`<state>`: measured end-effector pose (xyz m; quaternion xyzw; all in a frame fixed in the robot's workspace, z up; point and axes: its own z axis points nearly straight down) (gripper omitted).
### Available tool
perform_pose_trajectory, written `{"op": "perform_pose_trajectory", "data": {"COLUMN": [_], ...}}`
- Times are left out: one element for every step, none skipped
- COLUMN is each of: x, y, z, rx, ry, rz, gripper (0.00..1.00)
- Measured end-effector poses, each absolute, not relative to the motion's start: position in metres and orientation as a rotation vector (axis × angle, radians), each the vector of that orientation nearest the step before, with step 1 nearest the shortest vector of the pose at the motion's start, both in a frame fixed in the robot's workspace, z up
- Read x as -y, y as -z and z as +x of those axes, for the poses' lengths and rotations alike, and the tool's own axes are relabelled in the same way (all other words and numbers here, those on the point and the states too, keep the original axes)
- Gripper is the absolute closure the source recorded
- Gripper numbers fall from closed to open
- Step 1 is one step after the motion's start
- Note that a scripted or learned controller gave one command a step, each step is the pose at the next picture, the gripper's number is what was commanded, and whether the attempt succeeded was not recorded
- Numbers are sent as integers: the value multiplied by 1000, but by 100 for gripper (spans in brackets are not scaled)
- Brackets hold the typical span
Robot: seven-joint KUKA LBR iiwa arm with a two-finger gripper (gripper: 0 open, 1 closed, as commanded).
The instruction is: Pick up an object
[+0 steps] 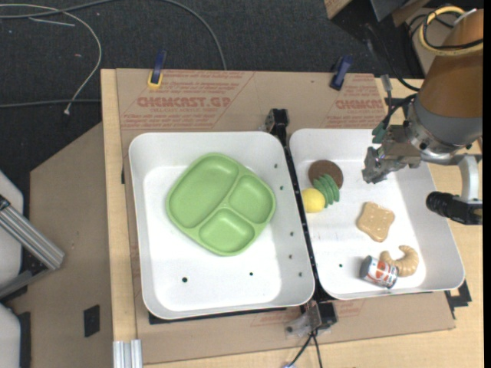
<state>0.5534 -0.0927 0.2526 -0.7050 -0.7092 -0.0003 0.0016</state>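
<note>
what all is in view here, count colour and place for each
bins: 2, white, side by side on the bench
plate: 1, green with three compartments, in the left bin
burger: 1, brown with green, right bin near its left wall
lemon: 1, yellow, right bin, touching the burger's lower left
toast: 1, tan, middle of the right bin
croissant: 1, tan, near front of the right bin
can: 1, red, white and blue, lying against the croissant's left end
clamps: 2, blue, at the board's far edge
cables: several, grey, on the dark floor
arm: 1, grey and orange, from the right
tool: 1, grey, above the right bin's far part
</note>
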Motion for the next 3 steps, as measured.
{"op": "perform_pose_trajectory", "data": {"x": [33,-25,-87], "y": [-240,-234,-226], "z": [537,515,500], "rx": [2224,2224,2225], "ry": [-1,-1,-2], "rz": [-2211,-2211,-2210], "gripper": [100,100,100]}}
